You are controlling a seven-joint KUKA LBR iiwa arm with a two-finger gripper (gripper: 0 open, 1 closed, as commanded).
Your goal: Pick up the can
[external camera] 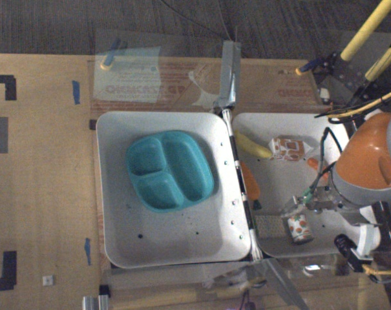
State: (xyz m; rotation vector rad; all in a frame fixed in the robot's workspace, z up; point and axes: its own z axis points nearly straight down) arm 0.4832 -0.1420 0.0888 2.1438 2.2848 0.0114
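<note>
Bench: tan board top (pixel 40 192) with blue tape bits and black corner marks, dark carpet beyond its far edge; two white bins sit side by side on it.
Left bin (pixel 117 237): holds a teal divided plate (pixel 170 170) lying flat near its middle, three compartments facing up.
Right bin (pixel 273 176): holds the can and several other things; the arm comes over its right side.
Can (pixel 299 227): small, white with orange spots, near the front of the right bin, tilted, just right of a grey mesh patch on the bin floor.
Claw (pixel 306 202): just above and behind the can, very near its top; whether it is wide or narrow cannot be told, and no grip on the can can be seen.
Arm (pixel 366 160): orange band and grey body cover the bin's right part.
Nearby things: banana (pixel 252 146) at the far left of the right bin; orange carrot-like piece (pixel 249 181) along the left wall; small carton (pixel 288 149) at the back, well apart from the can.
Between claw and can: nothing visible.
</note>
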